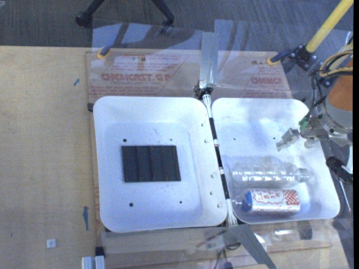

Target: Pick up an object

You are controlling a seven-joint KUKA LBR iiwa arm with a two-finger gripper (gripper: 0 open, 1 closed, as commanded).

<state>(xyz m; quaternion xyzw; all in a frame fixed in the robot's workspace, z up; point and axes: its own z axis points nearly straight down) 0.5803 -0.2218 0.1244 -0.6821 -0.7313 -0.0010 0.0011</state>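
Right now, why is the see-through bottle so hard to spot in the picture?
In the camera view, the clear bottle lies on the white right bin, so mostly pale glints trace its outline; the red-patterned can beside it stands out plainly. The claw looks slightly blurred, and the dark pad in the left bin looks sharp.

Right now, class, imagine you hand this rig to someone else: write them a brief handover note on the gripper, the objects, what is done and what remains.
Gripper: over the right bin, near its right side, holding nothing.
Objects: clear plastic bottle lies on its side in the right bin; red-and-white patterned bottle lies just in front of it. Dark ribbed pad lies flat in the left bin.
Done: nothing picked up.
Left: choose an object, grasp and lift it.
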